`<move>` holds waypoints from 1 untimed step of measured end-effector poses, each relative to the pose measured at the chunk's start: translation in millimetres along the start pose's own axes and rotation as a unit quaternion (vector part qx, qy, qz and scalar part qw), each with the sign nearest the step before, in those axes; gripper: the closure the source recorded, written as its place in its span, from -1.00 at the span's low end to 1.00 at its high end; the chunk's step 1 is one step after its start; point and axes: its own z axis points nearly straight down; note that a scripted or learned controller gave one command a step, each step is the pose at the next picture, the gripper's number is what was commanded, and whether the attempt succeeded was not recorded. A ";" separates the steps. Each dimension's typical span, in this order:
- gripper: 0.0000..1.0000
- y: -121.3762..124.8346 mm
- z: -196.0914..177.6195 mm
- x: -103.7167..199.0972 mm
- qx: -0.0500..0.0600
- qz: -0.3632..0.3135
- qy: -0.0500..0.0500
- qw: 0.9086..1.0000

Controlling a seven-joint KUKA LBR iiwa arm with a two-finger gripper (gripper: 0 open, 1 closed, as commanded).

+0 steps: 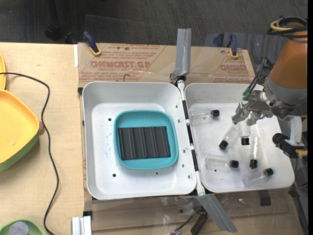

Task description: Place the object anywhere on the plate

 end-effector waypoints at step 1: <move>-1.00 0.0 0.0 0.0 0.000 0.000 0.000 1.000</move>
